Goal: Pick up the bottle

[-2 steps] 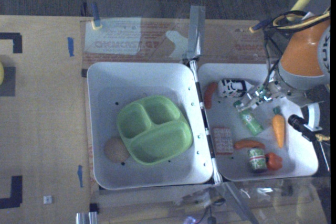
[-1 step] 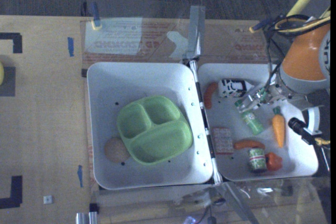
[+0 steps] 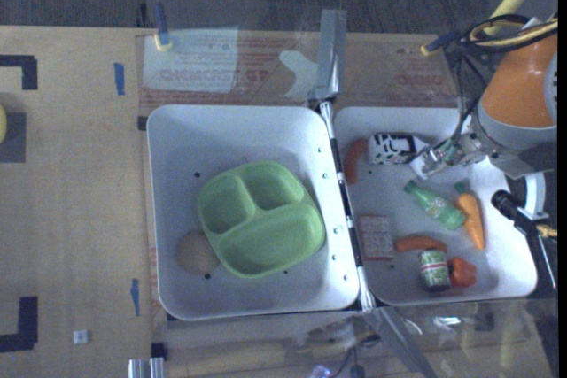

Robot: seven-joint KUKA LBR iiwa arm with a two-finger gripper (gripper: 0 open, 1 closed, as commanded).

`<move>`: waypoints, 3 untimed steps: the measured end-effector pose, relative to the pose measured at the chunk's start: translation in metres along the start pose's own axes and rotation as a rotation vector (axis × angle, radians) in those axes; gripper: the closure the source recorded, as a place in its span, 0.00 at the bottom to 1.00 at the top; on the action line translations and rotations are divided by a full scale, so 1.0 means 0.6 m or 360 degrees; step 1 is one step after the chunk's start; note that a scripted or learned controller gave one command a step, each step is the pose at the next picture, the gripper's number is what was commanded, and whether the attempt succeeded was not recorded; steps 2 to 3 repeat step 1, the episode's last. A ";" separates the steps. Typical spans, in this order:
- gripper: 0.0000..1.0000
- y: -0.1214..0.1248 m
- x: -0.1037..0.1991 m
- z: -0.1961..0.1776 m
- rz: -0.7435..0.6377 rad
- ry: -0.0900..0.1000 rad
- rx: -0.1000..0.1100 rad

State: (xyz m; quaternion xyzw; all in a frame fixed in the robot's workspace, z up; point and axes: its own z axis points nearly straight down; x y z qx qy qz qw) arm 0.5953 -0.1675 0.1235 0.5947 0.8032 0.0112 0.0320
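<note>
Both bins, the left (image 3: 168, 190) and the right (image 3: 523, 279), look like matt white plastic, smooth, with small dark holes dotted across the floors. The divided plate (image 3: 259, 219) is pale green plastic with a soft sheen. Beside it the ball (image 3: 195, 252) looks dull tan and slightly rough (possibly foam or felt; hard to tell). The bottle (image 3: 435, 204) is glossy translucent green plastic with a white label. The carrot (image 3: 472, 219) and the sausage (image 3: 420, 243) look like smooth moulded plastic. The can (image 3: 433, 269) has a printed label with some shine. The bench (image 3: 80, 190) looks like matt brown board, marked with blue and black tape. The arm (image 3: 523, 93) has a glossy orange shell.
</note>
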 end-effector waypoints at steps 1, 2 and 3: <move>1.00 -0.005 0.010 -0.202 0.0213 0.0051 0.0089; 1.00 -0.005 0.010 -0.202 0.0213 0.0051 0.0089; 1.00 -0.005 0.010 -0.202 0.0213 0.0051 0.0089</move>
